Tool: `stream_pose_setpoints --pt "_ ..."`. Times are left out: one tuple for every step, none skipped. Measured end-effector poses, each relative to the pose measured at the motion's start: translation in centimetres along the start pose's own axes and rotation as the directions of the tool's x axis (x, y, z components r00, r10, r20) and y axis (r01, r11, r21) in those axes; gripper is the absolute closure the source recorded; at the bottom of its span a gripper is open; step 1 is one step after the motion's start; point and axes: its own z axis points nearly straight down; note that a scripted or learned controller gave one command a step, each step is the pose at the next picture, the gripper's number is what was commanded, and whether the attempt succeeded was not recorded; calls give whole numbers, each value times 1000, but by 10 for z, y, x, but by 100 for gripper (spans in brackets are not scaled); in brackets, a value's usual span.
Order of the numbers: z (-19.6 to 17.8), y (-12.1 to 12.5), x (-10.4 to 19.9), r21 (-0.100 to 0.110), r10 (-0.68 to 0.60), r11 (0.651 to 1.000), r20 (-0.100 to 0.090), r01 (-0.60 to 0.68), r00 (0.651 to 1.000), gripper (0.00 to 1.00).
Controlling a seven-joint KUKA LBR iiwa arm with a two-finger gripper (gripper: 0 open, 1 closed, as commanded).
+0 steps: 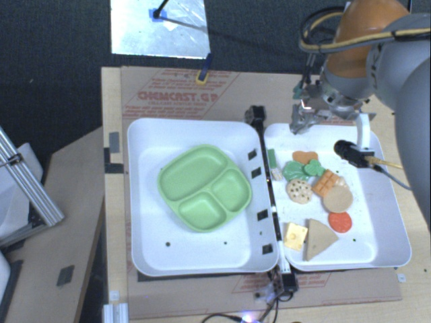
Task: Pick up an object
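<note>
Where cardboard reads "CHEMCAST", the gripper hovers beside toy food.

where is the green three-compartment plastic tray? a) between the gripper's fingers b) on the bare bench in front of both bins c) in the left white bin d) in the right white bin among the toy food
c: the green three-compartment plastic tray lies flat inside the left white bin, with the toy food pieces in the other bin.

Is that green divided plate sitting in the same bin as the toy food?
No, the green plate lies in the left bin; the toy food fills the right bin.
</note>
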Motion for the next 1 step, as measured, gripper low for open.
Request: stream_pose_setpoints --pt "-20 1 0 -2 -4 1000 -1 4 1000 100"
